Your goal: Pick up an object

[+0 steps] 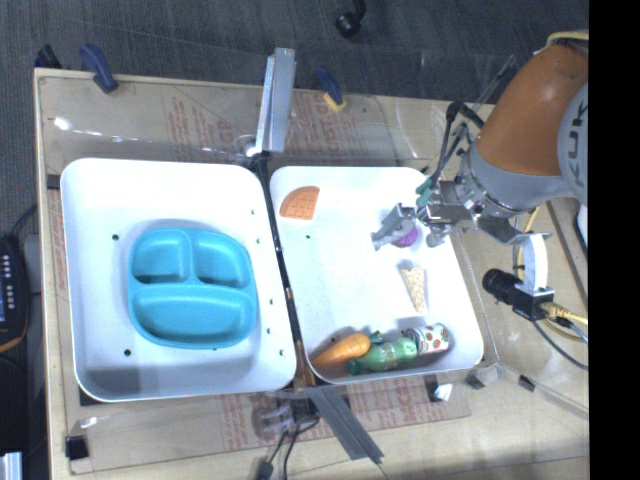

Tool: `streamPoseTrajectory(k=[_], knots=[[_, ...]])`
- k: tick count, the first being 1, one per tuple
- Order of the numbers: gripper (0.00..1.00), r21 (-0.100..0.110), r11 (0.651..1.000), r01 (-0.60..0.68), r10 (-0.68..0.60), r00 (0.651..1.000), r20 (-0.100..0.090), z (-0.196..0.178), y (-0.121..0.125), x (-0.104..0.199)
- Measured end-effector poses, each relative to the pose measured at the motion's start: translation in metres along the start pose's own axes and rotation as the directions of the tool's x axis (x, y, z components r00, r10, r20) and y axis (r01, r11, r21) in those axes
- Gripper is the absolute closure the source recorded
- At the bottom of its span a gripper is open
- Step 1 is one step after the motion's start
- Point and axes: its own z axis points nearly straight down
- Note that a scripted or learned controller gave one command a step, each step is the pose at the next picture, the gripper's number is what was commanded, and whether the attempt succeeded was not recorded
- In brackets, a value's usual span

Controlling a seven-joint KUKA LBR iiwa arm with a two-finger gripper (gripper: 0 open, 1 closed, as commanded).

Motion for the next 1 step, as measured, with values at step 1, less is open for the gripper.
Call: streamPoseTrajectory(k=[1], knots=[[0.00,0.000,1.000,0.000,0.000,1.000,0.000,0.1322,-0.0464,-0.0155]])
